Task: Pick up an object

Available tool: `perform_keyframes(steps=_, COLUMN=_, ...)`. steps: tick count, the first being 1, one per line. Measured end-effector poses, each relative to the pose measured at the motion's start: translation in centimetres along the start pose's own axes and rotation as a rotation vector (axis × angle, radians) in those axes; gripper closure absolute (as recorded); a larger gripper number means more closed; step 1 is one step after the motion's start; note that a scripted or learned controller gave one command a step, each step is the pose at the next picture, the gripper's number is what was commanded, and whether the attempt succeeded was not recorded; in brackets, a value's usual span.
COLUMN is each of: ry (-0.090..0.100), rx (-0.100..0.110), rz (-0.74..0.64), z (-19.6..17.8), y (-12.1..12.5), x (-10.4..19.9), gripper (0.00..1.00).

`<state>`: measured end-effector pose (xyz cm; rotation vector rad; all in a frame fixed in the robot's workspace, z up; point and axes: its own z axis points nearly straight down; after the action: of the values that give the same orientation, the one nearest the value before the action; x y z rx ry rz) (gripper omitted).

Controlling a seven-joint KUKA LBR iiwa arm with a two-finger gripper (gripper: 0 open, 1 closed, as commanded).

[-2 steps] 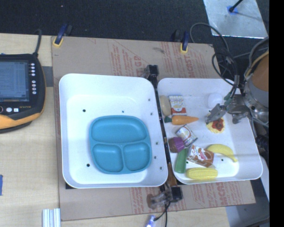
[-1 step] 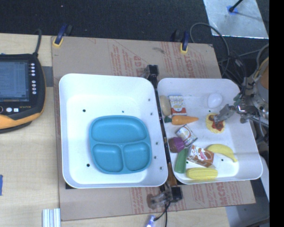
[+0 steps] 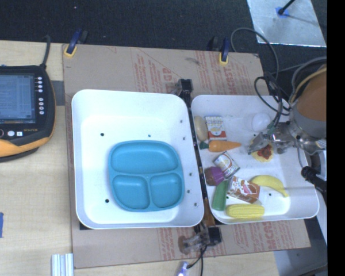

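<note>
Here, my arm (image 3: 310, 105) reaches in from three o'clock over the right bin (image 3: 302, 211).

I read the end effector (image 3: 266, 144) as low over a small red-and-yellow toy (image 3: 264, 153) near the bin's centre-right; I cannot tell its state. At five o'clock of it lies the banana (image 3: 268, 183), at nine o'clock the carrot (image 3: 224, 145). The toy looks light, hard plastic, likely slippery; I'd take it across its narrow middle.

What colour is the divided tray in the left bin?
Light blue tray, clearest in the camera view.
</note>
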<state>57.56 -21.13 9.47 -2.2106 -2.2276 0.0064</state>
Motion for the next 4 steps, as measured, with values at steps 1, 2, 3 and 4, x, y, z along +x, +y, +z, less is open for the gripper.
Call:
perform_keyframes(steps=1, ry=-0.001, rx=0.0, rz=-0.003, z=-1.1, y=0.0, x=-0.1, gripper=1.0)
perform_keyframes(steps=2, ry=-0.001, rx=0.0, rz=-0.003, z=-1.1, y=0.0, x=-0.1, gripper=0.0)
perform_keyframes(steps=3, ry=0.0, rx=-0.003, rz=0.002, z=0.2, y=3.4, x=-0.1, gripper=0.0)
perform_keyframes(steps=4, ry=-0.001, rx=-0.001, rz=0.002, z=0.3, y=1.1, x=-0.1, gripper=0.0)
